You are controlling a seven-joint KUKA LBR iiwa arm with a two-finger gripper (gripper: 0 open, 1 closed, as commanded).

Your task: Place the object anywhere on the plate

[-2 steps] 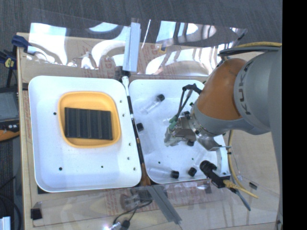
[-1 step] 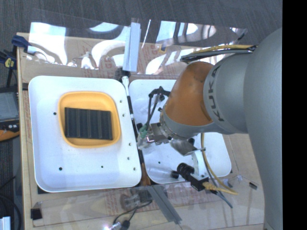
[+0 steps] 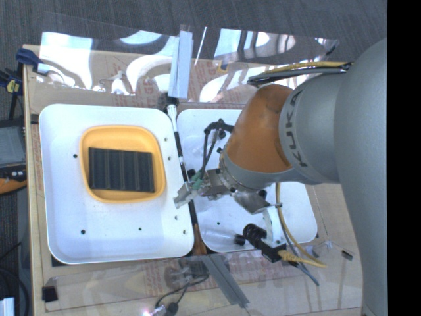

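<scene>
One legible marking: dark capital letters "KU" on the grey arm (image 3: 329, 130) casing, running sideways, just right of the orange band (image 3: 263, 133); the rest of the word curves out of sight. Faint reddish print on the bench (image 3: 164, 278) surface below the left bin (image 3: 66, 229), too blurred to read. No readable labels on plate or bins

Bulky grey arm (image 3: 342, 124) (black KUKA lettering), orange band (image 3: 260, 133), yellow cables (image 3: 293, 232)
</scene>
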